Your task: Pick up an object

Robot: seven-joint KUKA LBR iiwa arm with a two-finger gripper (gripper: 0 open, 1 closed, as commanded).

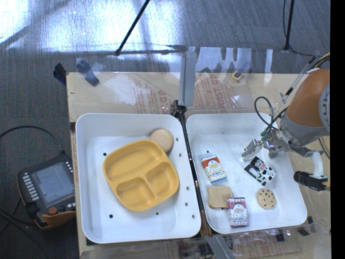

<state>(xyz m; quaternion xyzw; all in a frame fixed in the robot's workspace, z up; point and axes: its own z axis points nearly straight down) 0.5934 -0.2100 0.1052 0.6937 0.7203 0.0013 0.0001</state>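
Yellow plastic divided tray [141,174], three compartments, left bin, far left of jaws. Small cartons, print unreadable: red-white carton [214,168] left of jaws, black-white cow-print carton [260,171] just beneath. Toast slice [219,197], round cookie [266,198] below. Gripper [257,148]: jaws' state, cannot tell.

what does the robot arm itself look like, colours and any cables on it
The arm enters from the right as a rounded orange band over a grey collar. Below the collar sits a cluster of silvery metal parts, ending in the gripper, which looks pale grey metal. Thin black cables loop beside the wrist, with more wires trailing along the orange section.
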